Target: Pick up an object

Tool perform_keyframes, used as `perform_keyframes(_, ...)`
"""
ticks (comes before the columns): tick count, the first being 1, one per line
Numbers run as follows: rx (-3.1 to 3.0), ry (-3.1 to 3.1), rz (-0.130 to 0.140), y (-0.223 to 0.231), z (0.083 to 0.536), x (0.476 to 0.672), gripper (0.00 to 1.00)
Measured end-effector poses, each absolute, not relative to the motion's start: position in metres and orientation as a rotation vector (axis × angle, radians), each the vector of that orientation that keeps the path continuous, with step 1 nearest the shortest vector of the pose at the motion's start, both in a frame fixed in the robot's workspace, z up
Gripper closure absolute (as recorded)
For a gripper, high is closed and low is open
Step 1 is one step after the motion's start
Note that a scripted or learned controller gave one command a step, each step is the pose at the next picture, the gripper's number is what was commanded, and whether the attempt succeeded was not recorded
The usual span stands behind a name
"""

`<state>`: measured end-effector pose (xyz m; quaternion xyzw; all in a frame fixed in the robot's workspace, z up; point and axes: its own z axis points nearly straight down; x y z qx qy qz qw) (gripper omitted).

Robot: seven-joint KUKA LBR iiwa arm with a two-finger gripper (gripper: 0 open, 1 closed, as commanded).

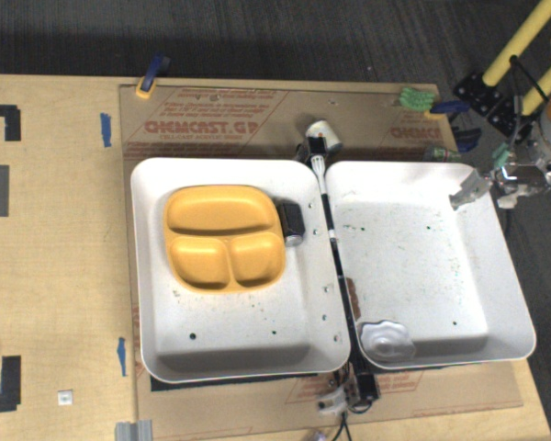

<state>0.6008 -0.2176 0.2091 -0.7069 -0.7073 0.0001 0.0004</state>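
Bench (46, 338): light wood, with black tape marks along its left side and blue tape bits near the board's left edge.
Cardboard sheet (285, 118): one, lying under both bins; red print read partly as "CHEMCAST", the smaller lines too blurred to read.
Bins: two, white, shallow, touching along the middle seam.
Left bin (230, 338): held two objects, both in its upper half.
Right bin (422, 274): floor speckled with dark flecks; held one object in its near-left corner.
Yellow tray (225, 237): one, three compartments, lay flat in the left bin.
Dark object (290, 221): one, small, black with a grey end, just beside the yellow tray's right edge; kind could not be told.
Clear lid-like piece (386, 340): one, translucent, round.
Gripper (482, 186): hung over the right bin's upper-right rim, apart from all three objects; whether the claw was spread or closed could not be told.
Clamps: one blue-yellow (151, 76) at the sheet's upper left, one green (415, 99) at its upper right.
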Motion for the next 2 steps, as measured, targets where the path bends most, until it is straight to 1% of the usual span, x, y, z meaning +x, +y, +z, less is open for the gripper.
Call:
perform_keyframes(1,-2.332,-2.119,-0.019,-0.209,0.105,0.553,0.0)
perform_keyframes(2,-2.15,-2.294,-0.003,-0.149,0.085,0.612,0.0)
